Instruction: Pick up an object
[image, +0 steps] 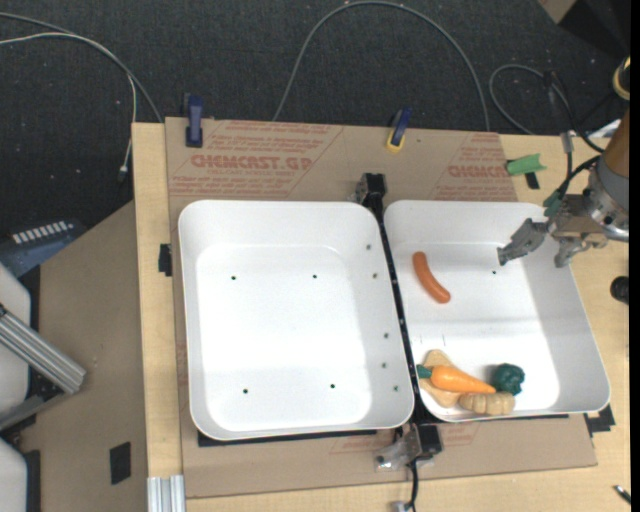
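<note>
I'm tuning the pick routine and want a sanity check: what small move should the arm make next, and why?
Probably shift the gripper left and down toward the sausage. Its spread fingers hang over the right bin's upper right part with nothing between them, and the sausage lies alone, apart from the carrot cluster in the near corner.

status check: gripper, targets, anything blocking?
Gripper open, above right bin, holding nothing. Sausage lies apart mid-bin; carrot clustered with other toys at near edge. Nothing blocks the sausage.

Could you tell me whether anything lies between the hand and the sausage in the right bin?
Nothing visible does. The hand hangs open over the right bin's upper right, and bare white floor separates it from the sausage.
</note>
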